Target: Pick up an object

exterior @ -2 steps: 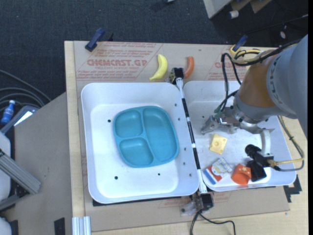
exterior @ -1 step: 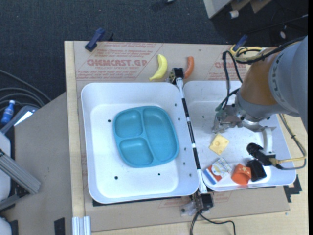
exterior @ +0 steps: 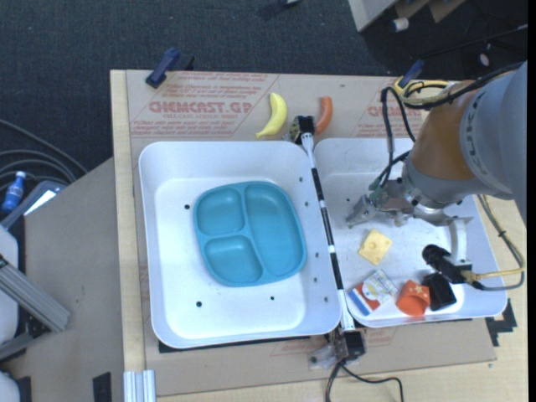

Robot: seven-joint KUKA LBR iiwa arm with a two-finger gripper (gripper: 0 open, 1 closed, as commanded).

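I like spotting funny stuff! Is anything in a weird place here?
Yes. A banana and an orange carrot-like toy lie on the bench behind the bins, outside them. The other small items, like the yellow cheese piece, sit inside the right bin.

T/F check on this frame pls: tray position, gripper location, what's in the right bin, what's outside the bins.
1. The blue divided tray lies in the left bin. True.
2. The gripper is over the left bin. False: it is over the right bin.
3. A yellow cheese-like wedge lies in the right bin. True.
4. The banana lies inside the right bin. False: it lies on the board behind the bins.
5. An orange object sits near the right bin's front edge. True.
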